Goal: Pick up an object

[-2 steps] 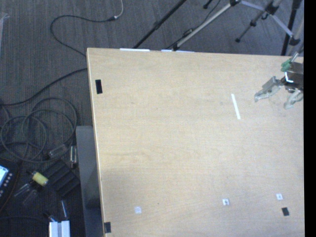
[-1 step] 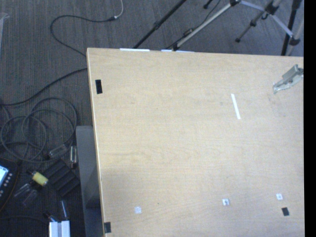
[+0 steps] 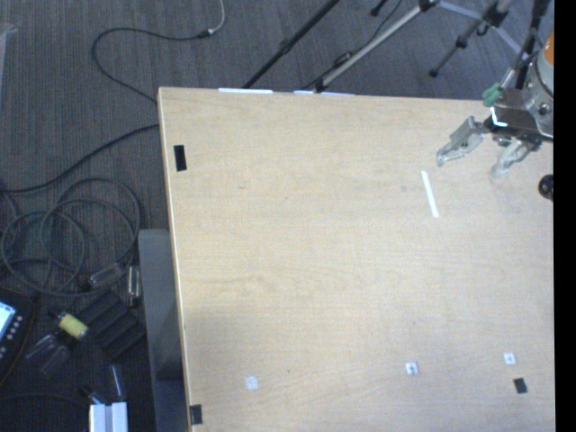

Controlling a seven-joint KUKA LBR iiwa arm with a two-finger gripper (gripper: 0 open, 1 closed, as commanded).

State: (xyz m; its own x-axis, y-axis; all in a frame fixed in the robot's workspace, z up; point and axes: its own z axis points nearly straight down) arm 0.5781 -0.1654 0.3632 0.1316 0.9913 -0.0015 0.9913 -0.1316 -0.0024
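Your gripper (image 3: 478, 154) hangs over the far right part of the wooden bench top (image 3: 315, 268), with its two fingers spread wide apart and nothing between them. One fingertip (image 3: 447, 155) points down and to the left, and the other sits nearer the arm.

The nearest candidate to pick is the thin white stick (image 3: 430, 193), which lies flat on the wood just below and a little left of the open fingers, apart from them. It looks slim and light, so you probably need a low, centred close. Line the fingers across its short width, not along its length, and come straight down until the tips nearly meet the wood. If you close off-centre, it will likely skid or flip away.

Around the tool the board is bare, so you have free room to shift left and toward the camera. Behind the gripper the back edge of the bench is near, and beyond it tripod legs (image 3: 423, 7) slant across the carpet. Keep lifts vertical there.

Far from the tool, near the front edge, lie small pale markers (image 3: 411, 368) and a black tab (image 3: 519, 385). The left edge drops to tangled cables (image 3: 63, 241).
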